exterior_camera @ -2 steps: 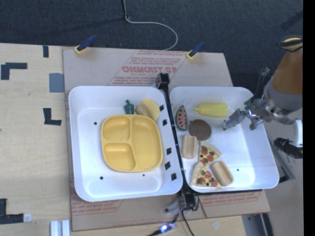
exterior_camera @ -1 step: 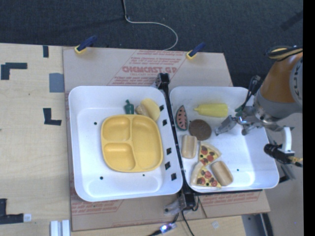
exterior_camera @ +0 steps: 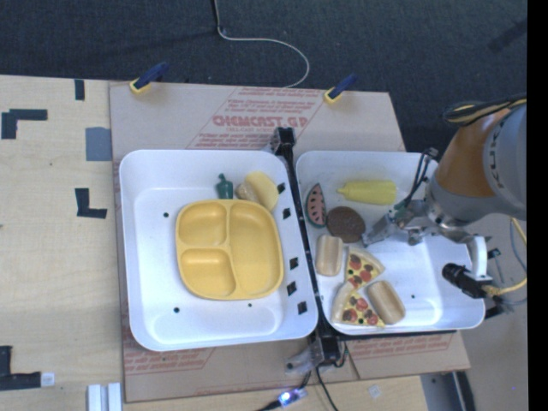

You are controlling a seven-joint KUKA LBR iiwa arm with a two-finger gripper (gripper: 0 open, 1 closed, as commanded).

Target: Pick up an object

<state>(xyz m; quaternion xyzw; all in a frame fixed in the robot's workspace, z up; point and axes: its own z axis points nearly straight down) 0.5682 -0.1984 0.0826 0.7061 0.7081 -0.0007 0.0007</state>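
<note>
Two white bins sit side by side, and my gripper (exterior_camera: 376, 232) hangs low over the right bin (exterior_camera: 428, 311), near its middle. Whether it is clenched or released I cannot tell; its tip is a dark, blurred shape. It is just beside the brown cookie (exterior_camera: 345, 222) on that cookie's right, and just above the upper pizza slice (exterior_camera: 362, 268); whether it touches either I cannot tell.

Seven toy foods share this bin, all crowded into its left half. A yellow corn cob (exterior_camera: 368, 192) lies near the far wall, and a watermelon slice (exterior_camera: 315, 204) lies against the left wall. A bun (exterior_camera: 328, 255) lies below the cookie. A second pizza slice (exterior_camera: 351, 308) lies near the front wall with a hot dog (exterior_camera: 385, 302) touching its right side.

Open floor lies to the right of the hot dog and under my wrist, out to the right wall. My arm (exterior_camera: 475, 165) crosses that wall from the right.

Most of the left bin (exterior_camera: 141, 255) is taken by a yellow plate (exterior_camera: 229, 248) with three compartments. A small green piece (exterior_camera: 223, 187) and a pale yellow piece (exterior_camera: 259, 189) lie just beyond it, toward the far wall. Bare floor runs along that bin's left and front walls.
</note>
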